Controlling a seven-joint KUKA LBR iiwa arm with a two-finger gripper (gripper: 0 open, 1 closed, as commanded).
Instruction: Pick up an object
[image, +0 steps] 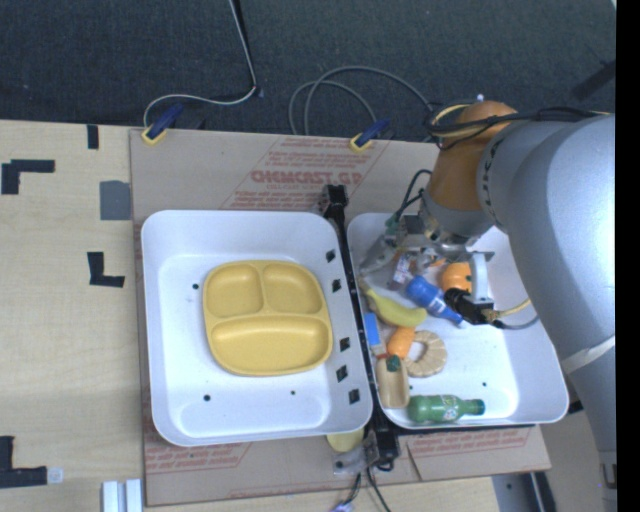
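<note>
arm (560, 210): broad, rounded grey casing, smooth with a matte sheen | band (462, 165): orange, glossy, ringing the section above the wrist | wrist end: darker metal fittings, blurred | cable (512, 316): thin yellowish lead looping beside the wrist | markings: none legible

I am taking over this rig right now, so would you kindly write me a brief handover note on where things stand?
Pincer: low over the far end of the right white bin, its state not readable from above.
Right bin: yellow plastic banana, blue cylinder, green plastic bottle, tan ring, small orange pieces.
Left white bin: yellow divided tray.
Done: no lift evident.
Left: grasp one object and raise it.
</note>
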